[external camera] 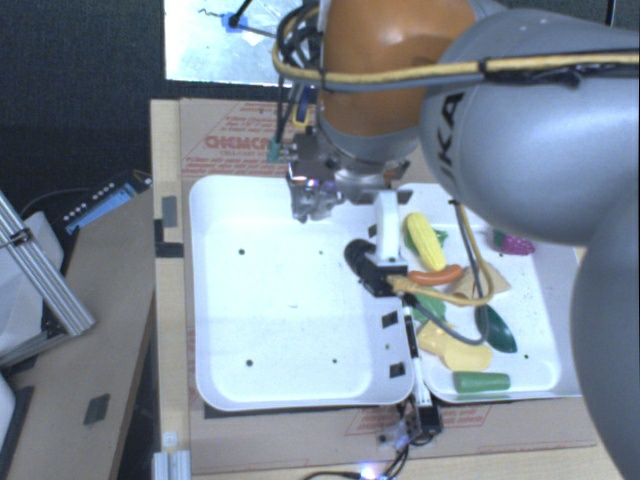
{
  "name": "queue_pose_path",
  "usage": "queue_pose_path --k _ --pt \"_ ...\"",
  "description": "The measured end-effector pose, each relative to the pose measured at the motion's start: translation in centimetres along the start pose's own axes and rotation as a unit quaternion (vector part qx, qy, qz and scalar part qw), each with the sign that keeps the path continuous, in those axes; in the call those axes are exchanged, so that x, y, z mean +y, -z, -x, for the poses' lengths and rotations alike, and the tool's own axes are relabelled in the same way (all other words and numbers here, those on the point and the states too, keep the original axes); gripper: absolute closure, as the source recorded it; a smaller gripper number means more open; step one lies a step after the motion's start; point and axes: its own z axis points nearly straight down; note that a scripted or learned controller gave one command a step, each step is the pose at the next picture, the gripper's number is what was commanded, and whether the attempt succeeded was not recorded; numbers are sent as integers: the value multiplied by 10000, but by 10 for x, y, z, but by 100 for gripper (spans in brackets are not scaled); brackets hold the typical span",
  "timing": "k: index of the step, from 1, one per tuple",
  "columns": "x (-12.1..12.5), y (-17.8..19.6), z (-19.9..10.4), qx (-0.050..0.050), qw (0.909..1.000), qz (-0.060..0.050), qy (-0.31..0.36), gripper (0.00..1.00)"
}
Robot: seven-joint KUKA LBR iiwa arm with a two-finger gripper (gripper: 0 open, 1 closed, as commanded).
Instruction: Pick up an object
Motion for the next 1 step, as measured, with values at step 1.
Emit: queue_pose_path --k 1 --pt "0 11 0 3 10000 6 23 100"
